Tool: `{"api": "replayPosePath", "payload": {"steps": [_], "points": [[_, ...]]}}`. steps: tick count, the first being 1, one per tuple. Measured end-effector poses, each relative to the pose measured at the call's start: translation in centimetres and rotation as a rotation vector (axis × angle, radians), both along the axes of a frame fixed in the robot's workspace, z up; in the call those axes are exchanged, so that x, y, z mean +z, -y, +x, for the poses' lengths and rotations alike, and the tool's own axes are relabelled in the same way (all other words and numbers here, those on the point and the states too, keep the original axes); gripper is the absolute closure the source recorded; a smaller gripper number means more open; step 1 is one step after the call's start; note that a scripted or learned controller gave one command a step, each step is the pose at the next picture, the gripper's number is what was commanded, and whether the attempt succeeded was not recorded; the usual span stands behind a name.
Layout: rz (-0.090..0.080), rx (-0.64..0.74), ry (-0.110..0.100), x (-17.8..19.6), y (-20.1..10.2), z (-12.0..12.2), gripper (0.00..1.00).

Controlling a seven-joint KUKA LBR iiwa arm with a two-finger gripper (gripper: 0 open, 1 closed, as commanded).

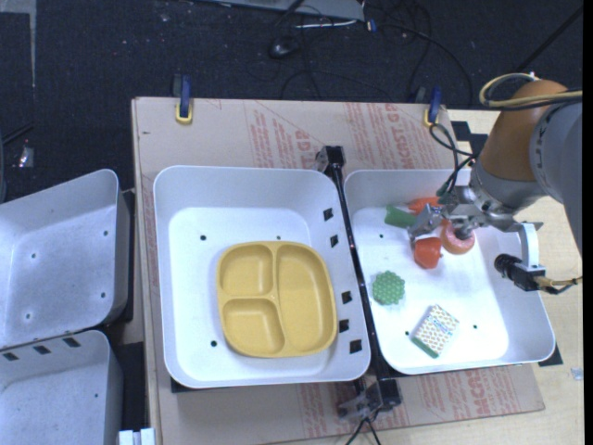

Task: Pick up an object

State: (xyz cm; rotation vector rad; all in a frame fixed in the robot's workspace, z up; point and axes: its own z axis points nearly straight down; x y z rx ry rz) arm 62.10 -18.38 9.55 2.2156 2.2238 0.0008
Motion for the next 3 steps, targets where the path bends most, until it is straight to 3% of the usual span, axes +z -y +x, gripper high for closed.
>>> {"api": "replayPosePath", "payload": {"steps": [1,3], "points": [[-0.007,0.001,0.010,1.3,0.2,0.2,1.00],[-0.001,-0.001,0.003,11.6,0.1,-0.4,1.00]]}}
